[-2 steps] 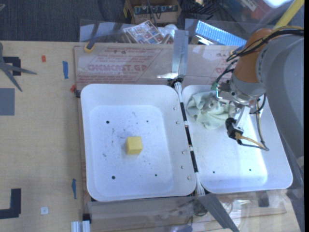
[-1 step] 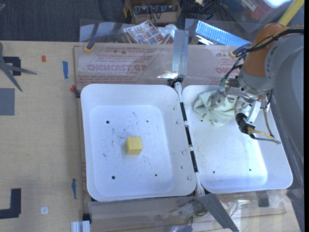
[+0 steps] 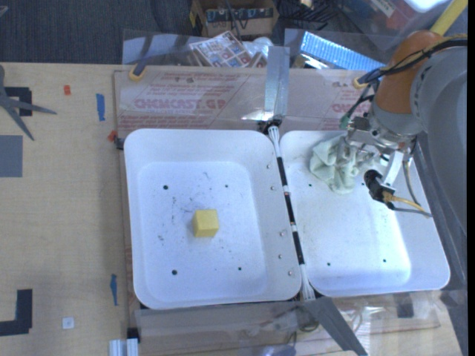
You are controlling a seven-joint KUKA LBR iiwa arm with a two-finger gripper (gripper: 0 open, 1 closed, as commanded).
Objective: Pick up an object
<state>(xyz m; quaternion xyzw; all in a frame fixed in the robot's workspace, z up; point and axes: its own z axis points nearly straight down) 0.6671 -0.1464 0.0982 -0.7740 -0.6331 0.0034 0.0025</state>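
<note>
A small yellow block (image 3: 205, 222) lies near the middle of the left bin (image 3: 148, 154). In the right bin (image 3: 386, 265) a pale green crumpled cloth (image 3: 329, 165) lies at the far end. My gripper (image 3: 349, 156) hangs right over the cloth's right side, its thin fingers pointing down into or against the fabric. Above it sit the grey wrist and the orange band (image 3: 404, 73). The view does not let me tell whether the cloth is between the fingers.
A metal divider (image 3: 286, 199) separates the two bins. Cables with a black connector (image 3: 378, 186) hang from the wrist over the right bin. Clear plastic sheets stand behind both bins. The wooden bench stretches to the left.
</note>
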